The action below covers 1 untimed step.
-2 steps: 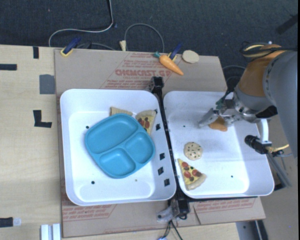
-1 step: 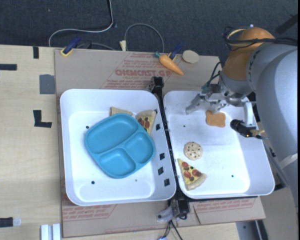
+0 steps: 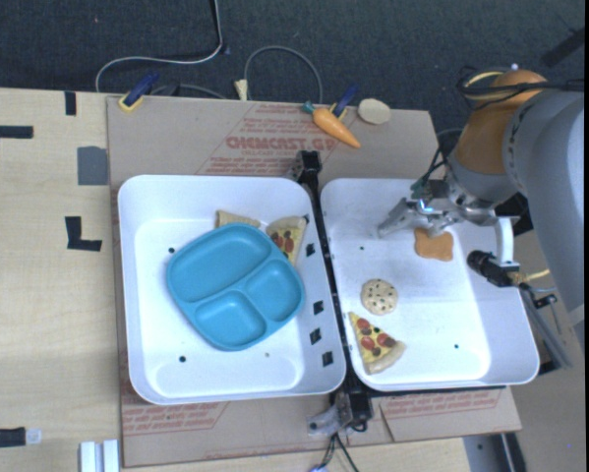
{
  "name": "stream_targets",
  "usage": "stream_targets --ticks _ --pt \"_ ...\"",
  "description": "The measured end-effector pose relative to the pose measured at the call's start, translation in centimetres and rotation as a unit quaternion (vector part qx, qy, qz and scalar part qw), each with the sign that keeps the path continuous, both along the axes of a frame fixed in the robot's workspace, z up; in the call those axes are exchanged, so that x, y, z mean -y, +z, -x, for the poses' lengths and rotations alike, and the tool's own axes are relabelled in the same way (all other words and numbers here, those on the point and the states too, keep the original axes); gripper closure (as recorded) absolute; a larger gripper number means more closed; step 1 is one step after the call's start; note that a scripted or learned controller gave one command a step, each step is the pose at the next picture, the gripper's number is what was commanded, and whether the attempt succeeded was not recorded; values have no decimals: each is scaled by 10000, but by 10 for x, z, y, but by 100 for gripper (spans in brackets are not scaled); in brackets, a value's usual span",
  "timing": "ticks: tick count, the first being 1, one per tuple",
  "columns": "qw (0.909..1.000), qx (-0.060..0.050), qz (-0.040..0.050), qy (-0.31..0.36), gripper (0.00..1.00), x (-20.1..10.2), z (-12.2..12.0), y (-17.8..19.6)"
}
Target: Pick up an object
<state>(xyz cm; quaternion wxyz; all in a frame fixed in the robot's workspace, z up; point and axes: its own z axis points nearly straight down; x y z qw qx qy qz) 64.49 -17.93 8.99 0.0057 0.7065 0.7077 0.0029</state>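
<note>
Hovering over the right bin, the gripper — finger state indeterminate — touches a tan food piece; cookie and pizza slice lie below-left.

Bench under cardboard, two bins

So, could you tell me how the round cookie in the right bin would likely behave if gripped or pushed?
The cookie lies flat, so it would probably slide rather than roll. It looks thin and low, likely hard to grip by its edge. Probably a light toy.
</note>
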Motion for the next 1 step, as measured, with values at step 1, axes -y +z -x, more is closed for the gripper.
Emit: stream_targets --ticks 1 --pt "10000 7 4 4 0 12 24 0"
